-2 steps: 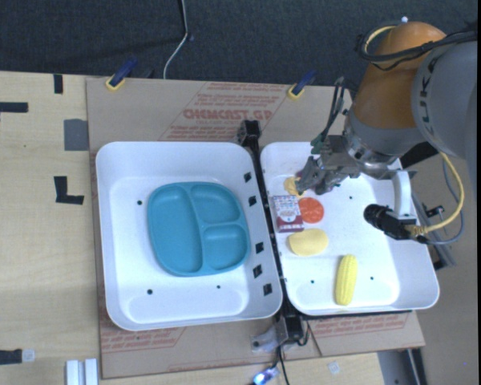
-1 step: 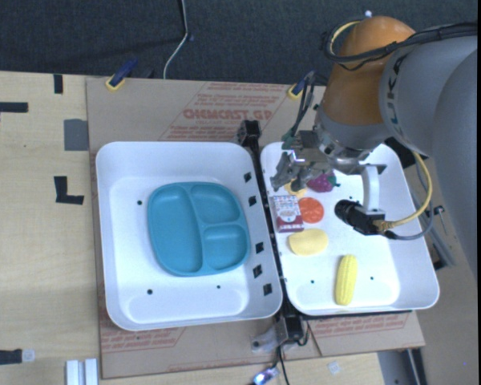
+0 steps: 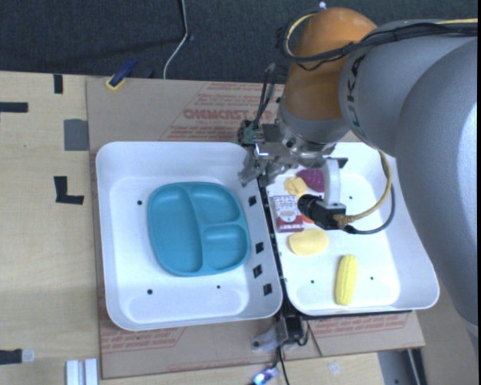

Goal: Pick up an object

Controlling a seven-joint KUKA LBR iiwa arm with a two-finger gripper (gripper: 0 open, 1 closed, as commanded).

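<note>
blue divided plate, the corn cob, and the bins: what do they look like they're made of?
Blue divided plate: likely moulded plastic, matte to satin; uniform colour, rounded compartment ridges, soft sheen.
Corn cob: looks like a toy, plastic or rubber; even yellow, smooth outline. Too small to tell which.
Bins: thin white plastic, semi-gloss; rounded formed corners and flared rims, with faint highlights on the walls.

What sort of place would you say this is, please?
Probably a robotics lab's grasping test bench: a KUKA arm reaches over two white bins, with toy corn and a blue divided plate as practice items.
</note>
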